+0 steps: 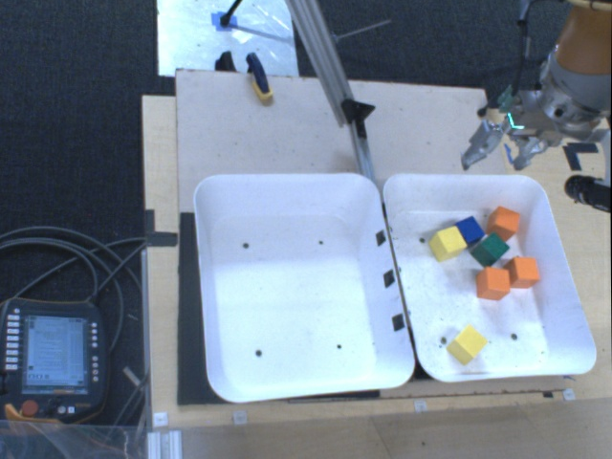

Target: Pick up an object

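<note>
At the far left a teach pendant lay on dark carpet, its grey cables looping toward the table. The table was a pale, beige board with a second, lighter sheet on top. Near its back edge lay a small tool with a blue and yellow handle, and beyond that a shiny metal plate caught the light. A slanted aluminium pole ran down from the top to the seam between the two bins.

The left bin was a shallow white tray with a few dark dots on its floor. The right bin touched it along one side and held the blocks: a yellow cube touching a blue cube, a green cube just beside them, an orange cube toward the back, two more orange cubes touching each other near the middle, and a second yellow cube apart at the front. All were small, plain, solid-coloured blocks.

The claw hung above the table just behind the right bin's back rim, its fingers spread apart with nothing between them, well apart from the blocks.
</note>
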